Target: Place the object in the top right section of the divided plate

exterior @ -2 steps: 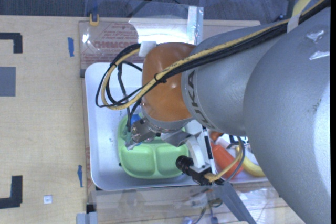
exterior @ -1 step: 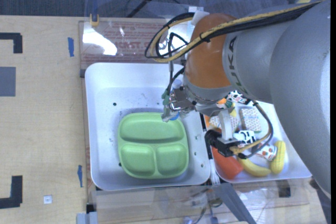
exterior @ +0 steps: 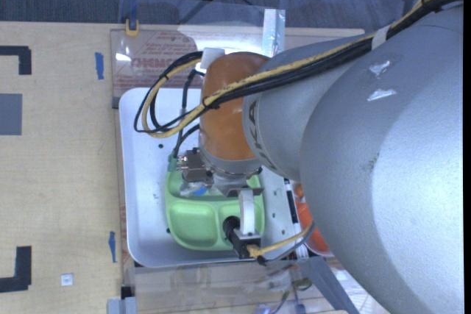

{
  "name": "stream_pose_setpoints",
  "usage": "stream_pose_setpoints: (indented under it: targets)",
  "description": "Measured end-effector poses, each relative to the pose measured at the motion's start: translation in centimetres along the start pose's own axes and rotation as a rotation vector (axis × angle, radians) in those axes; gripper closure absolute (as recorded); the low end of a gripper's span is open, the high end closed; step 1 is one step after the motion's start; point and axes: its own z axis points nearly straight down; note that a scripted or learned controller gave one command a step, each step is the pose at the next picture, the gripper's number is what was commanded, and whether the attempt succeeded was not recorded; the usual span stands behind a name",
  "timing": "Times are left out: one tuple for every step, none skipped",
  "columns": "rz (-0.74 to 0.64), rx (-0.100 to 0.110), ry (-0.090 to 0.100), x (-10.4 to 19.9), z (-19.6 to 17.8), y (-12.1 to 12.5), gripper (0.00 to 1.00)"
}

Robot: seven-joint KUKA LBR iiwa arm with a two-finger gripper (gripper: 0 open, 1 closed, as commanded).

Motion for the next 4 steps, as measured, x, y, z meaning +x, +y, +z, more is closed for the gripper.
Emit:
stream_pose_setpoints:
  targets:
    - [0.267, 0.002, 0.000, 0.0, 0.8, -1.9, 1.00]
    - [0.434, -0.003, 0.000, 1.5, -1.6, -1.9, 1.00]
    - [0.809, -0.002, 0.000, 1.5, 0.8, 2.5, 1.00]
    - [1.254, -0.016, 0.020, 1.4, 4.8, 1.8, 1.00]
